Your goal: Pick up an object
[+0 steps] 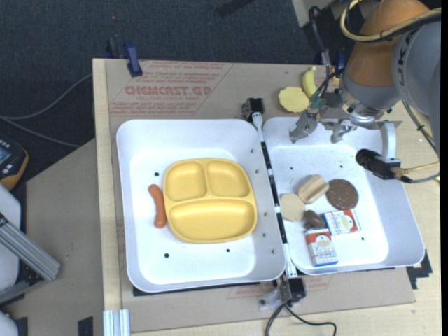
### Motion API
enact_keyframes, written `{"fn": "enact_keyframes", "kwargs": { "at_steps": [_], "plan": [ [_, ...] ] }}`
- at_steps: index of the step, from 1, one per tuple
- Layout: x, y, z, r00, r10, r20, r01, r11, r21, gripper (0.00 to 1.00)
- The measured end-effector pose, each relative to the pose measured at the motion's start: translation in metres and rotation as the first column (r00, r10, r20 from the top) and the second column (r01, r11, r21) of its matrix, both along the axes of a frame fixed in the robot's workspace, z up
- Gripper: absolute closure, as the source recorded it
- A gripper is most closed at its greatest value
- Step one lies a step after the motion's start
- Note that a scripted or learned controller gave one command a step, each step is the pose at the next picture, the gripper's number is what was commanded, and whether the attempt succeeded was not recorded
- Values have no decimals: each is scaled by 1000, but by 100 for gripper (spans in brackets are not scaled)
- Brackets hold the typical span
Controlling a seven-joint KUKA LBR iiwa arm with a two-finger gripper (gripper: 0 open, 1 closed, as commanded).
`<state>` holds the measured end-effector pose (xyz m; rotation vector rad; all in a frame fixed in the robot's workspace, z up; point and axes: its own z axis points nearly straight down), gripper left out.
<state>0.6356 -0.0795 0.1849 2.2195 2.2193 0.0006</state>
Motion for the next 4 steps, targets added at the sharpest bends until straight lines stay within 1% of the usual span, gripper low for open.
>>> {"fn": "enact_keyframes", "kwargs": {
  "at_steps": [1, 2, 3, 4],
  "plan": [
    [-14, -100, -107, 1000, -9, -11, 9, 1000, 0, 0],
    [-46, -137, -100, 1000, -2, -5, 2, 1000, 5, 0],
    [-84, -96, -100, 1000, 0, -7, 0, 1000, 5, 0],
    [-81, -98, -89, 1000, 0, 0, 0, 1000, 2, 100]
  ]
}}
